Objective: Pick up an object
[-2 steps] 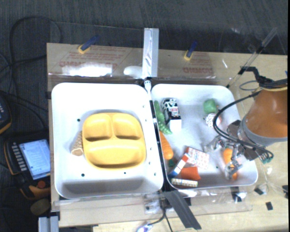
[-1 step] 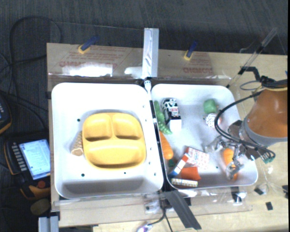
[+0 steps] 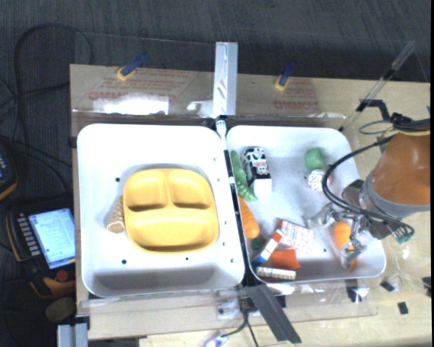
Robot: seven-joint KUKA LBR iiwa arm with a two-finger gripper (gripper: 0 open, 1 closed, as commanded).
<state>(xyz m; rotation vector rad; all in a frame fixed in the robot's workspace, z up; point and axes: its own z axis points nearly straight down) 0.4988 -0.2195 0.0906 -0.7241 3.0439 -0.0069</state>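
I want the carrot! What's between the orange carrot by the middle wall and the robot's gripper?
In the camera view, a red-and-white box lies between the orange carrot and the gripper.

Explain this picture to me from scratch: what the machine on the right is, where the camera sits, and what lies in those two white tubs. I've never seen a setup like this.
The picture is taken by one camera fixed above a bench, looking down at a slant. The grey and orange shape at the right is a robot arm; its job is to pick up an object. At its end is a gripper, low in the right bin beside an orange object. Whether that object is actually held cannot be told from here.

The left bin holds a yellow divided plate with a tan cone-shaped thing at its left edge. The right bin holds small items: a carrot, a green ball, a black-and-white toy and a red-and-white box.
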